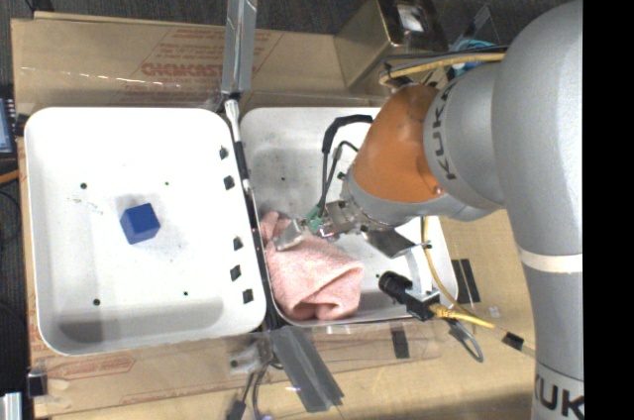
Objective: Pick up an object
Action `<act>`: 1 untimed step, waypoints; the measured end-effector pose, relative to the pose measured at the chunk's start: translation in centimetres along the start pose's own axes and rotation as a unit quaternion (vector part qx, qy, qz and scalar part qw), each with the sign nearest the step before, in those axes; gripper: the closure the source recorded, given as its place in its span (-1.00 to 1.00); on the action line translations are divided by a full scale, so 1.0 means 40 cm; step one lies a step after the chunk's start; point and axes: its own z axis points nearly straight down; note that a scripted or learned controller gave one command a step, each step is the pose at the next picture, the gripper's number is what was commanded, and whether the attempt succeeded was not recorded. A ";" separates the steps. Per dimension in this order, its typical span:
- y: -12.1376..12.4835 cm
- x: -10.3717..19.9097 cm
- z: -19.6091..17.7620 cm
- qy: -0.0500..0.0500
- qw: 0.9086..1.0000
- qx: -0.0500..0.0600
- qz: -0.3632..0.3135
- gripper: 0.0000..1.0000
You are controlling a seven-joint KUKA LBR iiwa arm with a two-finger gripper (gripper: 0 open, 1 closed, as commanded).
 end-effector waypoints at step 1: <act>0.098 -0.060 0.052 -0.001 0.997 0.000 0.081 -1.00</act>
